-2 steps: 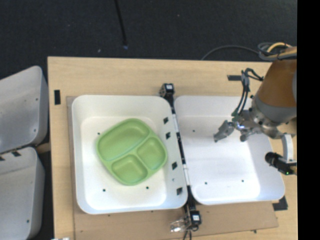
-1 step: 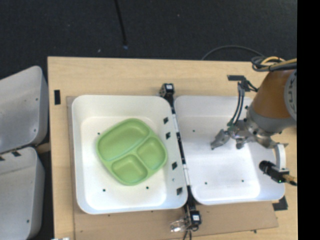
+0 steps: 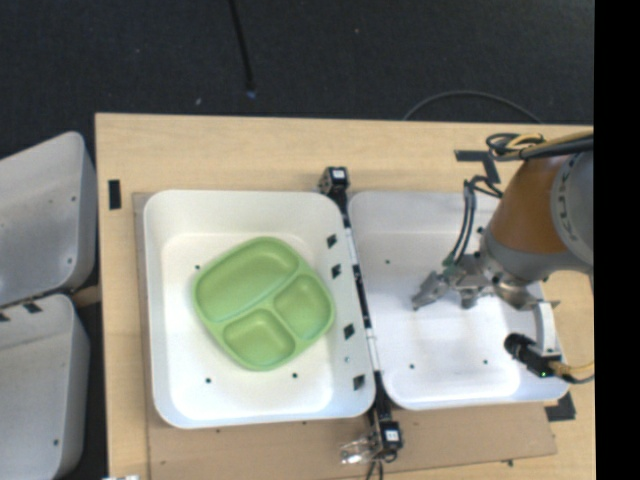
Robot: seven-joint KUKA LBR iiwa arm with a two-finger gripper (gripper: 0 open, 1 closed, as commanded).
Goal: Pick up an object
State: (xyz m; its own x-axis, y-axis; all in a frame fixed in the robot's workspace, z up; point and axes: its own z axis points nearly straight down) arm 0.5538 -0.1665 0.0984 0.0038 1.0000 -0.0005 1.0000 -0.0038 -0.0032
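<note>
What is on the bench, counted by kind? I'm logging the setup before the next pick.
White bins: 2, left and right
Green divided plates: 1, in the left bin
Grippers: 1, over the right bin
Total: 4

Pincer point(image 3: 447, 290) low; fingers spread, bare

Smooth green plastic plate point(image 3: 263, 303)
</note>
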